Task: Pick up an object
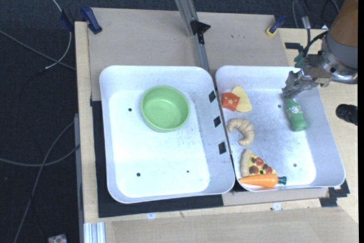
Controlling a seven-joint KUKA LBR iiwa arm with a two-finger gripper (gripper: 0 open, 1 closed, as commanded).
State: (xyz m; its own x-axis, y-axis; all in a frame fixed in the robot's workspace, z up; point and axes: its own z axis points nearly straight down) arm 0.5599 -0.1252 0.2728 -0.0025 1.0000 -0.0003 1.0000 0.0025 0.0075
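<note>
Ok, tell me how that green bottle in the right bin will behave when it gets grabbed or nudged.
The green bottle lies on its side on the right bin's smooth floor, so a nudge across its length would probably roll it. Its rounded body could slip from a two-finger pinch unless squeezed across the middle. It looks like small plastic, likely light and stiff. The gripper sits right by its upper end.

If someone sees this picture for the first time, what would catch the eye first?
Probably the green bowl, bright and alone in the left bin. Next, the colourful toy food along the right bin's left side, ending in an orange carrot. Then the gripper, right above a green bottle.
</note>
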